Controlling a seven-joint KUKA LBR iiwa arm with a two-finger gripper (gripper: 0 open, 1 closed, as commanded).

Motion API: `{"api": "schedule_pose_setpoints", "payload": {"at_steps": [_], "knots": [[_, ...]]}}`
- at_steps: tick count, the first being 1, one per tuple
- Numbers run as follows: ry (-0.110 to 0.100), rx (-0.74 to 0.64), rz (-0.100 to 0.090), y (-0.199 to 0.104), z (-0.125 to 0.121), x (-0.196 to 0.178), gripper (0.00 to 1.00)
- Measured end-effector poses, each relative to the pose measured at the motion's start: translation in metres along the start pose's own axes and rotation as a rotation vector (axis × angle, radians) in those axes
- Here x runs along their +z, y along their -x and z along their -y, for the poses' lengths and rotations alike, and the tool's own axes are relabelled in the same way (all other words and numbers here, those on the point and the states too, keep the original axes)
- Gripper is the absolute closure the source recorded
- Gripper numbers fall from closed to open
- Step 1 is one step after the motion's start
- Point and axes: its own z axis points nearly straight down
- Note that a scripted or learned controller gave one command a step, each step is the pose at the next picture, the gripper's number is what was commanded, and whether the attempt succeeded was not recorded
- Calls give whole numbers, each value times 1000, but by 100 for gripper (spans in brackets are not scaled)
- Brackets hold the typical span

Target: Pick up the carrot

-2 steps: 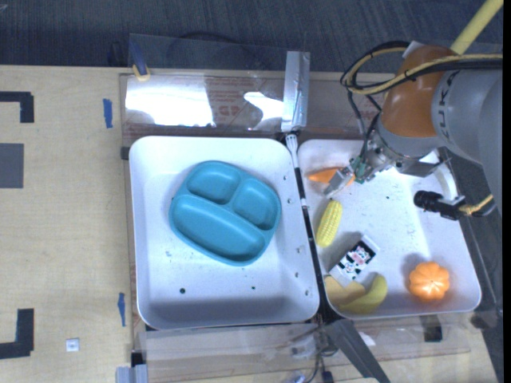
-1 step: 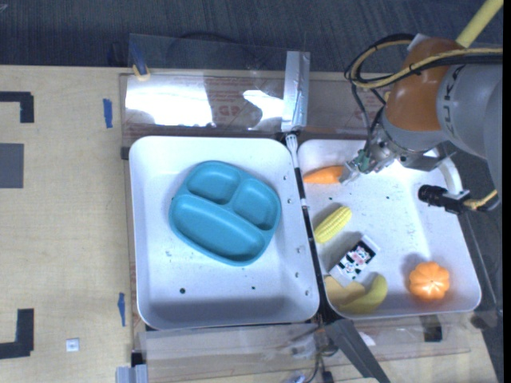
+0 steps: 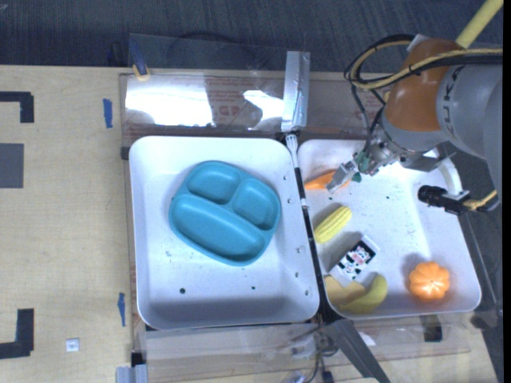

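1. Pale wood bench (image 3: 56, 238) filled the left of the view, with black corner marks and blue tape bits on it; dark blue floor ran along the top.
2. Behind the bins lay a clear, shiny sheet (image 3: 204, 102) with a metal strip standing at its right end.
3. Left bin (image 3: 152, 286) held a blue tray (image 3: 226, 210) with three sections, sitting near the middle and tilted; bare white floor lay all around it, widest along the front.
4. Both bins touched along a shared middle edge.
5. Right bin (image 3: 451, 246) held the carrot (image 3: 318, 183) at its back left, close to the middle wall.
6. Corn (image 3: 332, 223) lay just in front of the carrot, near the same wall.
7. Further forward sat a small black-and-white box (image 3: 354, 259), touching a banana (image 3: 359, 292) at the front left.
8. An orange (image 3: 429, 281) sat at the front right, well apart from the rest.
9. Open white floor lay in the middle and back right of that bin.
10. Gripper (image 3: 345, 175) reached in from the right, its tip just beside the carrot's right end; whether the jaws were open or gripping it could not be told.
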Motion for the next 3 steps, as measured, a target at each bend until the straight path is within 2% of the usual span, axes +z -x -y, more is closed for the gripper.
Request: {"api": "schedule_pose_setpoints", "payload": {"at_steps": [1, 2, 3], "knots": [[-43, -190, -34, 7, -11, 24, 0], [-21, -193, -17, 9, -18, 11, 100], [-14, -169, -19, -59, -56, -80, 100]]}}
